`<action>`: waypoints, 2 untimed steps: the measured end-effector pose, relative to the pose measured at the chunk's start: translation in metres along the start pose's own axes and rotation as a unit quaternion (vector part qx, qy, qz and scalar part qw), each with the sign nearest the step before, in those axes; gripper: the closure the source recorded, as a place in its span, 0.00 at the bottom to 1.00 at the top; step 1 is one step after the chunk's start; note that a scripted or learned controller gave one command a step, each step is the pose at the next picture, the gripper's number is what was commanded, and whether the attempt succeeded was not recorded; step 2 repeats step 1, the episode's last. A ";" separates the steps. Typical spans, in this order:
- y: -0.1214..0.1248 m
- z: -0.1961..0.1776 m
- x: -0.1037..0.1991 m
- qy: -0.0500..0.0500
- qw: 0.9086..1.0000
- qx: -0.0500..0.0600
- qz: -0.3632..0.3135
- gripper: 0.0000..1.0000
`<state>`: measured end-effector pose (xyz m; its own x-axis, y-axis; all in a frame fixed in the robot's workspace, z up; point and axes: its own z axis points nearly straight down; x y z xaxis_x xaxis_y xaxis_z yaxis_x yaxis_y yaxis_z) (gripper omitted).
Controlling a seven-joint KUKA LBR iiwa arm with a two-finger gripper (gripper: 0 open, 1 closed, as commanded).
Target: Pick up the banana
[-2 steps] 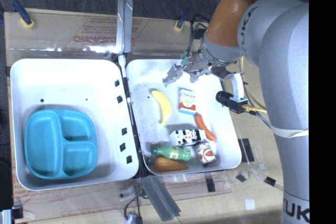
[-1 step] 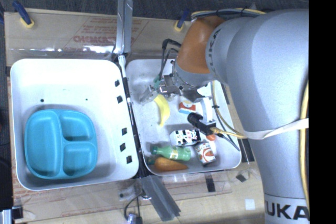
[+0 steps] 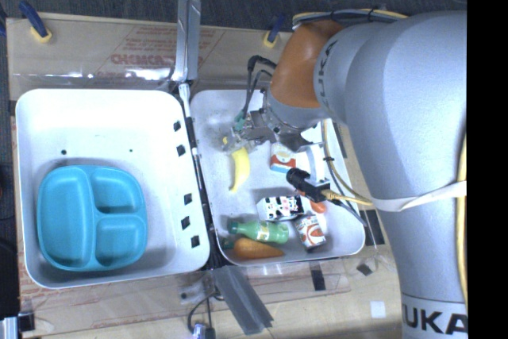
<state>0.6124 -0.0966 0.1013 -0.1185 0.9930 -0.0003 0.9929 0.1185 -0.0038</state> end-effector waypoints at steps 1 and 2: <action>0.022 -0.091 0.029 0.000 1.000 -0.001 -0.009 1.00; 0.022 -0.091 0.029 0.000 1.000 -0.001 -0.009 1.00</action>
